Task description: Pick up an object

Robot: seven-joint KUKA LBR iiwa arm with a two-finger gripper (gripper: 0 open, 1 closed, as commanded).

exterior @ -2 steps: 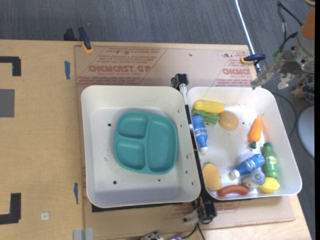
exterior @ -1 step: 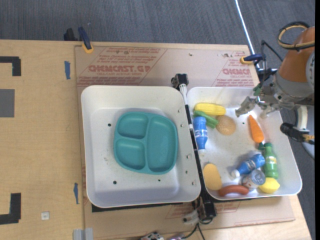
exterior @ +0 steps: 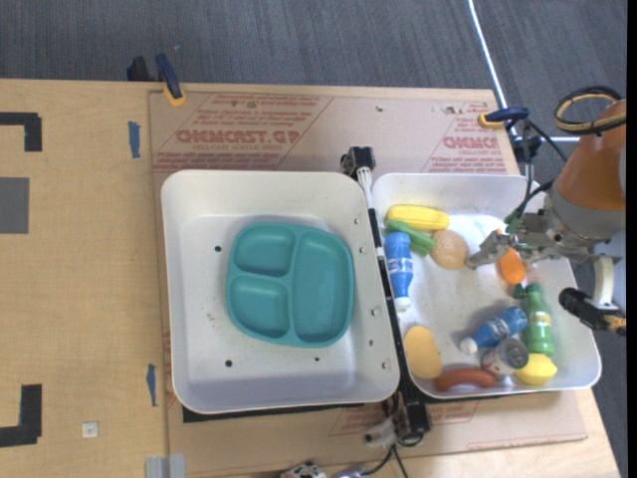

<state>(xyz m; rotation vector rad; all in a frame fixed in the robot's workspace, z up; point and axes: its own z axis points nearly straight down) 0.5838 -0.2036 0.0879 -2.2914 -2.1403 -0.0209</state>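
Observation:
The right bin (exterior: 587, 366) holds several toy items. A yellow banana (exterior: 418, 216) lies on a green piece (exterior: 420, 240) at the back, with a tan ball (exterior: 450, 249) beside them. A blue bottle (exterior: 399, 265) lies along the left wall. A small orange piece (exterior: 512, 267) sits near the middle. My gripper (exterior: 504, 250) hangs low over the bin, right at the orange piece and just right of the tan ball. From this angle I cannot see whether anything is held.
At the front of the right bin lie a yellow egg shape (exterior: 422, 351), a red sausage (exterior: 463, 377), a blue can (exterior: 498, 327), a green bottle (exterior: 538, 322) and a yellow lemon (exterior: 537, 369). The left bin (exterior: 189, 267) holds a teal divided plate (exterior: 292, 282).

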